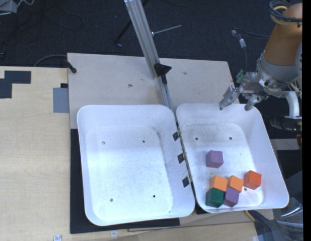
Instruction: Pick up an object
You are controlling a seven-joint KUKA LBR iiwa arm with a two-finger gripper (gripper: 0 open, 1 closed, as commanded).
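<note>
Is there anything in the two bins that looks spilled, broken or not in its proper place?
Nothing stands out. The blocks lie inside the right bin: a purple block alone, the others clustered near its front edge, including a green block and an orange-red block. The gripper is open above the bin's far rim.

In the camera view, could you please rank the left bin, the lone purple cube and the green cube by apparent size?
1. Left bin, by far the largest.
2. Lone purple cube and green cube: these look alike, so no ranking.
</note>
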